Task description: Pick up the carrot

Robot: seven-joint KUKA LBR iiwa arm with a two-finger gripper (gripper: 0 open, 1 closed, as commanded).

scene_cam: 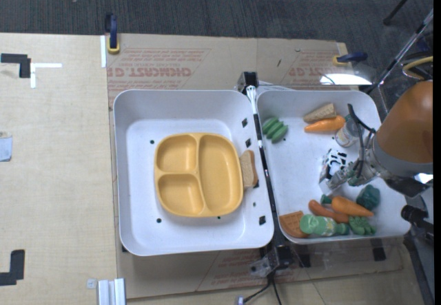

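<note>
Two carrots lie in the right bin (296, 159). One carrot (324, 125) rests near the far wall, just below a slice of bread (319, 113). The other carrot (352, 206) lies near the front right, among several toy foods. My gripper (336, 169) hangs over the middle right of this bin, between the two carrots and a little above the nearer one. Nothing shows between its tips. The grey arm with its orange band (413, 124) comes in from the right edge.
In the left bin (131, 159), a yellow divided plate (198, 174) has a bread slice (249, 169) against its right side. The right bin also holds a green pod (274, 129), broccoli (368, 195), a reddish sausage (322, 209), toast (292, 222) and leafy greens (322, 226).
</note>
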